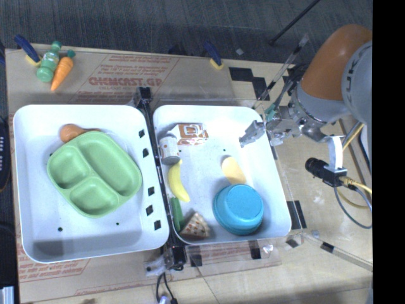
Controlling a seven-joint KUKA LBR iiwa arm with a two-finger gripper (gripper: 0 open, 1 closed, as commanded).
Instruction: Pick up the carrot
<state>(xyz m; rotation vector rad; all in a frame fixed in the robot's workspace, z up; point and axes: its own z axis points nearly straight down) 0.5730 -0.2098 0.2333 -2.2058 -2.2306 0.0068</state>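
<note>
A small orange carrot (61, 73) with a green top lies on the cardboard outside the bins, at the far left, beside a green toy (47, 66). Another orange thing (73, 132) peeks out from behind the green divided plate (95, 173) in the left bin; most of it is hidden, so I cannot tell what it is. My gripper (252, 133) hangs over the far right part of the right bin (272, 170), well away from both orange things, with nothing seen in it.
The right bin holds a brown-and-white box (191, 133), a small can (168, 148), a banana (176, 181), a yellow fruit (233, 170), a blue bowl (238, 209), a pizza slice (196, 227) and a green vegetable (176, 215). Blue clamps (26, 49) grip the cardboard's far edge.
</note>
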